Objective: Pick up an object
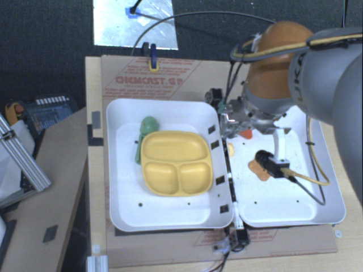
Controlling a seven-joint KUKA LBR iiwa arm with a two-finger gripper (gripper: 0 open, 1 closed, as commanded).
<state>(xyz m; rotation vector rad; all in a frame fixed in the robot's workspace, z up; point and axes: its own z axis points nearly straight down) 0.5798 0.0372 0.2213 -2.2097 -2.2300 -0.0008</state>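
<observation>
Grey arm [332, 78] is bent steeply down over right shallow white bin [283, 204]. Gripper [231, 124] is held at its left wall, beside small red-orange piece [245, 134]. Gripper opening cannot be told.

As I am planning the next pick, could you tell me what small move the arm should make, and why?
Probably shift the gripper slightly toward the small red-orange piece and lower it. The gripper sits over the left edge of the right bin, and that piece lies just beside it, closer than the flat tan piece.
</observation>
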